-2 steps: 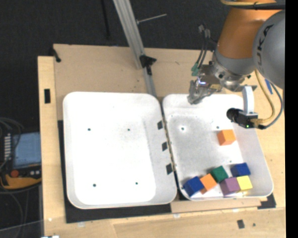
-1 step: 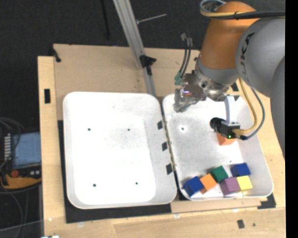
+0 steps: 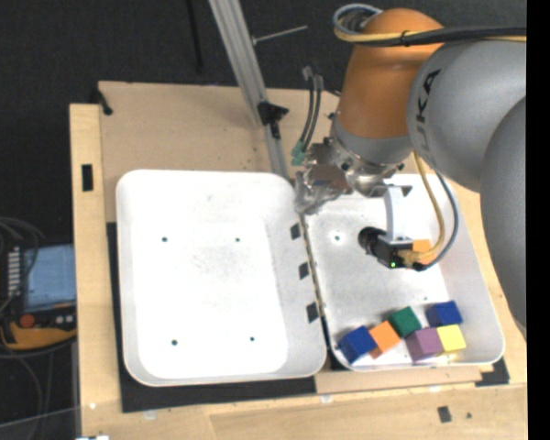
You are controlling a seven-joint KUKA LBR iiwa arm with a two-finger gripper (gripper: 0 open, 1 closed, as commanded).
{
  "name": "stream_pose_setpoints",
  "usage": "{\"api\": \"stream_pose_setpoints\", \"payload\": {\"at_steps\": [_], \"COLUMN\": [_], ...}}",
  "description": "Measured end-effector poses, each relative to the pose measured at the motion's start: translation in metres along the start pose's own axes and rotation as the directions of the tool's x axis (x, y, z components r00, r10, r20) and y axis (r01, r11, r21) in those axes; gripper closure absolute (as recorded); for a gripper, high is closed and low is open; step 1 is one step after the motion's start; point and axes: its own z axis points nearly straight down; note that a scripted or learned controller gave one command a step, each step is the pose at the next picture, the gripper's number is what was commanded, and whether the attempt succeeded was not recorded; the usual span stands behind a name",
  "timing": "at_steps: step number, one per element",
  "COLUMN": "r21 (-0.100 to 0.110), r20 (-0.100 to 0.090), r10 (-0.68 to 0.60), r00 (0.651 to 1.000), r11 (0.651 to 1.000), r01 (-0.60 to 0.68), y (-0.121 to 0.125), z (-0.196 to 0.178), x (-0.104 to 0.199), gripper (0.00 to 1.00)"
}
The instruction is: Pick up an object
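Six small blocks sit bunched at the near end of the right bin [image 3: 481, 273]: two blue blocks, one at the left end of the cluster [image 3: 357, 342] and one at its far right [image 3: 445, 313], one orange block [image 3: 384, 335] touching the left blue one, one green block [image 3: 405, 320] just behind the orange, one purple block [image 3: 425, 342] and one yellow block [image 3: 452, 338] side by side along the near wall. All six lie on the bin floor, close together or touching. The gripper [image 3: 323, 183] is well apart from them, at the far end of the right bin above the ridge where the two bins meet; whether it is open or closed cannot be told, and no block is seen in it. The arm [image 3: 458, 90] comes in from the right, its orange band directly above the wrist, pointing steeply down. The left bin [image 3: 137, 246] lies beside it on the bench [image 3: 165, 126].
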Motion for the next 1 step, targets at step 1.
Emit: {"api": "stream_pose_setpoints", "payload": {"at_steps": [1], "r21": [0.002], "r20": [0.001], "r10": [0.001], "r00": [1.000], "r11": [1.000], "r01": [-0.001], "y": [-0.0291], "z": [0.0136], "x": [0.0397], "gripper": [1.00]}}
